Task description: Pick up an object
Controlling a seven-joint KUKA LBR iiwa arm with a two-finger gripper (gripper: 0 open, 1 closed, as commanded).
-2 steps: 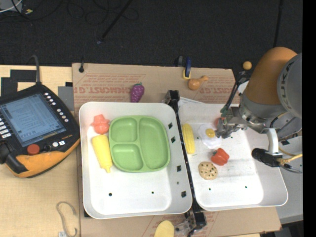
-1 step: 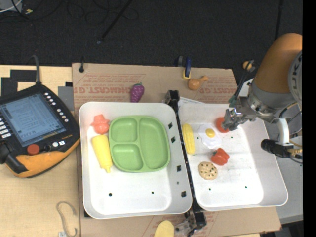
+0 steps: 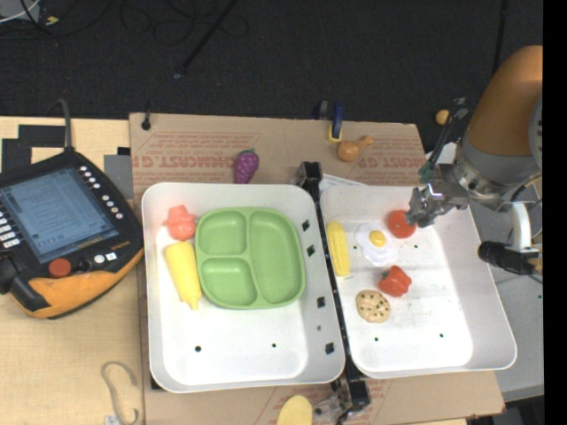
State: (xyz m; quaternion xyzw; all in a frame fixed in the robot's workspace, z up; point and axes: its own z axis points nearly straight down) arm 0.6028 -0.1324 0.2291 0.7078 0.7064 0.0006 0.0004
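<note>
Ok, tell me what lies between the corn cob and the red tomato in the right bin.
In the camera view, the fried egg lies between the corn cob and tomato.

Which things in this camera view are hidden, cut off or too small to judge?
- Gripper, camera view: small and dark above the red tomato; whether it touches or holds the tomato cannot be told.
- Tomato: its right side is covered by the gripper.
- Yellow object below the bins: cut off by the bottom edge, so its kind is unclear.
- Arm: cut off at the right.
- Pendant screen: text too small to read.
</note>
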